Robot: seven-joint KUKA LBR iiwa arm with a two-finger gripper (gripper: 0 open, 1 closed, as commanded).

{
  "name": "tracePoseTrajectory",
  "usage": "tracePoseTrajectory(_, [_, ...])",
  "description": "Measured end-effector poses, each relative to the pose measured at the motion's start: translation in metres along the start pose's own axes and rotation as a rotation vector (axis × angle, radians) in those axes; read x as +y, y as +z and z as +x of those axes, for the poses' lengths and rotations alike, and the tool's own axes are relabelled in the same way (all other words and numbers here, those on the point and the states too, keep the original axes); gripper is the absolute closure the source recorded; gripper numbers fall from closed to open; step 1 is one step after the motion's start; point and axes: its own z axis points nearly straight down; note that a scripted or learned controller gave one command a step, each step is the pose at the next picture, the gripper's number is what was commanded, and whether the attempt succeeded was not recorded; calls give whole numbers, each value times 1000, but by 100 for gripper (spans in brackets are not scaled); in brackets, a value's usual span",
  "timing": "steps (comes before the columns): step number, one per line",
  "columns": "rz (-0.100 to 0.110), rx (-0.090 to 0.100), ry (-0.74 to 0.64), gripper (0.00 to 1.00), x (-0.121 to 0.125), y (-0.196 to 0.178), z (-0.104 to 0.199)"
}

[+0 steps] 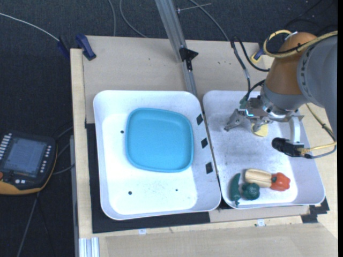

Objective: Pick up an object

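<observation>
Toys lie nearest us, at about five o'clock in our view, along the near wall of the right bin (316, 189): a green vegetable piece (236, 188) curled against a darker green round one (251, 191), and just beyond them a tan wooden stick (257, 176) whose end touches a red pepper (280, 182). At about eight o'clock we see the left bin (107, 138), and a blue square plate (159, 139) rests flat in its middle.

Farther up the right bin, at about three o'clock, a black cylinder (285, 145) with a cable hangs from the arm (295, 74) over the bin floor. Beyond it, the gripper (247, 120) hovers low over the far half of the right bin; its two grey fingers (233, 123) look splayed apart, and we see nothing between them. A small pale yellow object (261, 128) sits just beside the gripper, on its near right side, partly hidden under the wrist.

At nine o'clock, off the bench, a handheld control pendant (24, 162) lies on the dark carpet. At twelve o'clock a slanted metal pole (174, 25) crosses the far edge of the bench (134, 63).
</observation>
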Motion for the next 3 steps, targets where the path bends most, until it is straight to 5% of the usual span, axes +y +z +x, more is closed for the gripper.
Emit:
tracePoseTrajectory(1, [-4,0,0,0,0,9,0])
tracePoseTrajectory(2, [-6,-1,-1,100,1,-2,0])
tracePoseTrajectory(3, [-10,-1,0,100,8,-48,-4])
